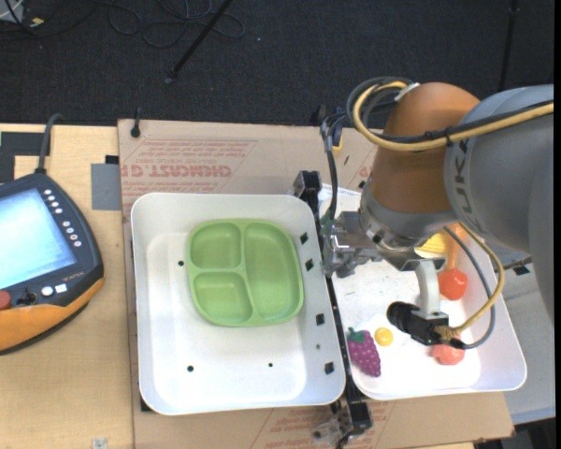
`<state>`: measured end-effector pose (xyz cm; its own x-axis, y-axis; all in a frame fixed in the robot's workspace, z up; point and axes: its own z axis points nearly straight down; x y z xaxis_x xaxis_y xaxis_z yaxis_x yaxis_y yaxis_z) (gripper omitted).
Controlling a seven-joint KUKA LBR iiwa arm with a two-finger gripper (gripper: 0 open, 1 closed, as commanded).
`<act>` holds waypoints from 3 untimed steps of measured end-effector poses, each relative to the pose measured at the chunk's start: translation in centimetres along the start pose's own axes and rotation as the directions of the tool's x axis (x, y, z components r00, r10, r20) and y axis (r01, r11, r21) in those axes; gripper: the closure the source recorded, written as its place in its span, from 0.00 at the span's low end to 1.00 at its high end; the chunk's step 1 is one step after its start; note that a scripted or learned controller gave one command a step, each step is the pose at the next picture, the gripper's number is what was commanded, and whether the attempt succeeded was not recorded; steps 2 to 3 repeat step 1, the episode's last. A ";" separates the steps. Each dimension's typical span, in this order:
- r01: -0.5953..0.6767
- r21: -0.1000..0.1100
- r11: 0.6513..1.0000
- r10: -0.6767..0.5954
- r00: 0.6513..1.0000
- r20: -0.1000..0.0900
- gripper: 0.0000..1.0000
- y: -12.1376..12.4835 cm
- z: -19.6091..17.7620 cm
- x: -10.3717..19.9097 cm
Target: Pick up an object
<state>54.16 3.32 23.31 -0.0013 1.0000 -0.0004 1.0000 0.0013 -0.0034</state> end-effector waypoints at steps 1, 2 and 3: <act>-0.001 0.001 1.000 0.001 1.000 -0.001 1.00 -0.4 -0.3 0.2; -0.001 0.001 1.000 0.001 1.000 -0.001 1.00 -0.4 -0.3 0.2; -0.001 0.001 1.000 0.001 1.000 -0.001 1.00 -0.4 -0.3 0.2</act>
